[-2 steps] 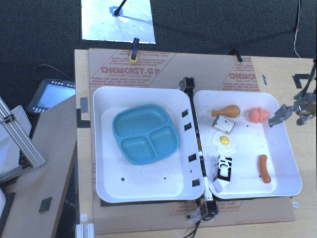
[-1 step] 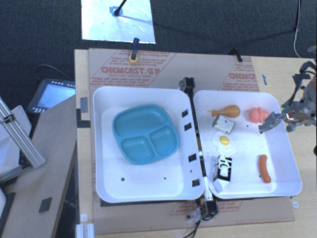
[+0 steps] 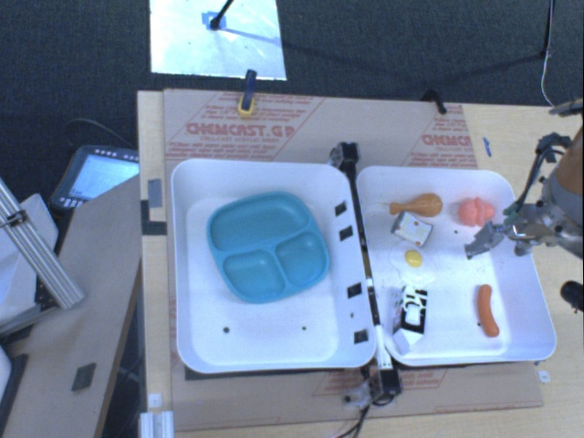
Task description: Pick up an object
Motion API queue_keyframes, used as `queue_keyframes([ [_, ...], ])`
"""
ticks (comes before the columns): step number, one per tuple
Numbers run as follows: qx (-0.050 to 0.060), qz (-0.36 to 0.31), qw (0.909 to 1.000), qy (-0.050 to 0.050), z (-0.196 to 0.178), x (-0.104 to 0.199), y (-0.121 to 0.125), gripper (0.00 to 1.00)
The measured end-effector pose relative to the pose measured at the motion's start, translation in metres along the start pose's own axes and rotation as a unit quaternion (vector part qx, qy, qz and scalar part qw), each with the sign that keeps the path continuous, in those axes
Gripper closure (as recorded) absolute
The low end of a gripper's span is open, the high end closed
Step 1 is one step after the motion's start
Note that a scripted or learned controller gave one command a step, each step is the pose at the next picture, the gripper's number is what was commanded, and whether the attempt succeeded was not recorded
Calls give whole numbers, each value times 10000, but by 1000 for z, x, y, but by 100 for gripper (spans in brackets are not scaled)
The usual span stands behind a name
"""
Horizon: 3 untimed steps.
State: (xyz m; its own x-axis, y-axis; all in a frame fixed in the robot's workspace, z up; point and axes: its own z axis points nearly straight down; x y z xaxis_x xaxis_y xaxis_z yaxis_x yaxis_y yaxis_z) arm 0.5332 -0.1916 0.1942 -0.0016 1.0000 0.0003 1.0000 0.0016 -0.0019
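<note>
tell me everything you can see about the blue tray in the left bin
The blue tray is a teal, plastic-looking plate with rounded corners and three compartments: one long section and two smaller ones. It lies flat, turned at a slight angle, near the middle of the left bin. Its compartments hold nothing, and nothing else touches it.

We see two bins side by side on the bench, the left bin [image 3: 187, 245] holding a divided tray [image 3: 267, 245] near its middle. In the right bin [image 3: 529, 336], a drumstick [image 3: 418, 205] lies at the back with a round fruit [image 3: 475, 212] to its right. A small box [image 3: 412, 231] sits just in front of the drumstick, an egg [image 3: 413, 259] before that, a carton [image 3: 411, 312] at the front left and a sausage [image 3: 488, 310] at the front right.
</note>
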Motion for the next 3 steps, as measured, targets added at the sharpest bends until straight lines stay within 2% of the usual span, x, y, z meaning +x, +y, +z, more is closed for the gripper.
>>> queue_keyframes([
  [1, -7, 1, 10000, -2, 43, -5, 3, 0],
  [2, -32, -3, 10000, -13, 30, -5, 4, 100],
  [3, -33, -9, 10000, -10, -13, -7, 2, 100],
])
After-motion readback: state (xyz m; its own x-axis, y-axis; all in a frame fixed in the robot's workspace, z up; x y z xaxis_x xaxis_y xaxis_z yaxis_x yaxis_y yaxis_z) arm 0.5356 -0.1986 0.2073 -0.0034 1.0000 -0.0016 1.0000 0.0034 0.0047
